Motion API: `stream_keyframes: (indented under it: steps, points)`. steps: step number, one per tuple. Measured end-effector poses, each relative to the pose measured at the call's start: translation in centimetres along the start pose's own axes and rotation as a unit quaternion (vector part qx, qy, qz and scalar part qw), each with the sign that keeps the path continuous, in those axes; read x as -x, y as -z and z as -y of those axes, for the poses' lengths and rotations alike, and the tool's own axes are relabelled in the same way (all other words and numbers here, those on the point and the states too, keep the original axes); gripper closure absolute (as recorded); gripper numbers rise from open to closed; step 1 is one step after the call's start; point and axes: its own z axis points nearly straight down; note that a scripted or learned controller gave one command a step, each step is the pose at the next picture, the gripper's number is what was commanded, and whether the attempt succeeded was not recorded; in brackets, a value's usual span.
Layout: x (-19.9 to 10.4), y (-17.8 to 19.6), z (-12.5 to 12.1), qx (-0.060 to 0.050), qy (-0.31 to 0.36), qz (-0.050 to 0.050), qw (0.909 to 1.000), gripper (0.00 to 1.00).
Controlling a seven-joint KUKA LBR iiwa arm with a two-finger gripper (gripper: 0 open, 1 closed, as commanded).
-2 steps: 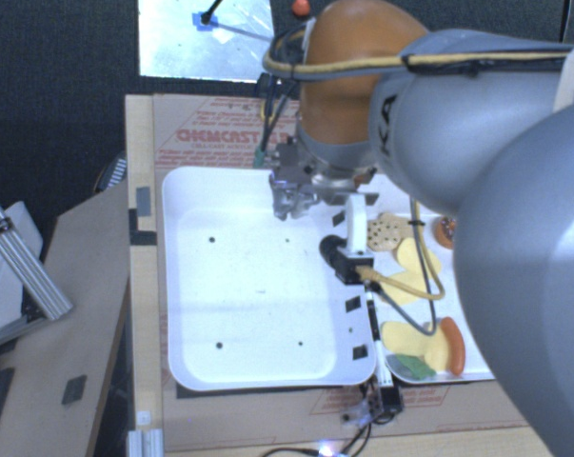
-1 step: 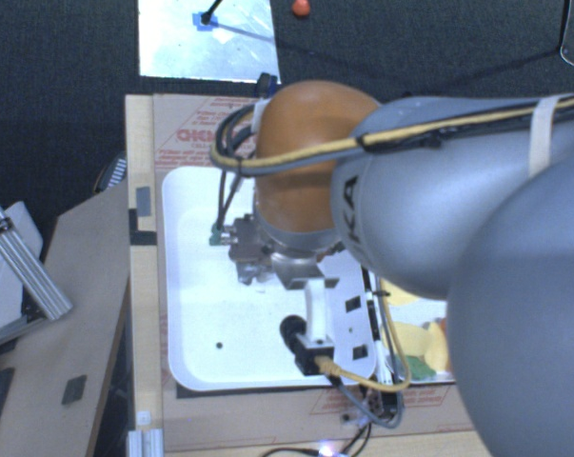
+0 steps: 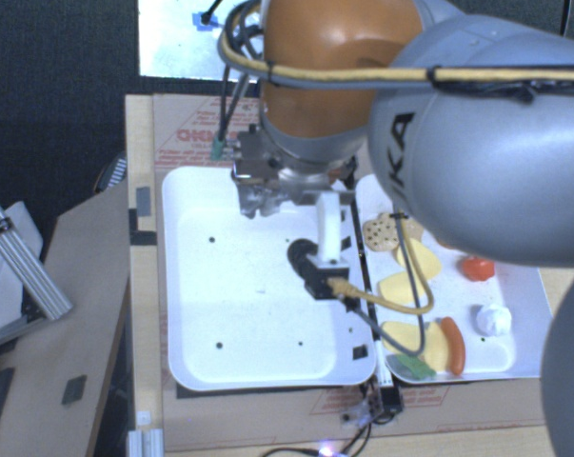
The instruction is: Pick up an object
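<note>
My gripper [image 3: 256, 201] hangs over the far part of the left white bin [image 3: 220, 284], under the arm's large orange band. Nothing shows beneath it but bare bin floor. The objects lie in the right bin [image 3: 515, 355]: a tan waffle-like piece [image 3: 381, 232], three yellow pieces [image 3: 418, 257] [image 3: 406, 289] [image 3: 416, 339], a red sausage shape [image 3: 454, 345], a small green piece [image 3: 412, 367], a red-orange round thing [image 3: 477, 269] and a small white thing [image 3: 493, 319]. The arm hides the far part of the right bin.
The bins sit on a cardboard sheet [image 3: 187, 131] on the bench. The grey arm crosses above the right bin from the right. An aluminium frame [image 3: 20, 265] stands off the bench at the left.
</note>
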Motion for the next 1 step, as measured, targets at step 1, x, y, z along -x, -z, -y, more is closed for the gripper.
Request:
stream_keyframes:
  steps: [1]
  points:
    - [3.98, -8.8, 3.06, -0.009, -0.004, 0.004, 0.9999, 1.0]
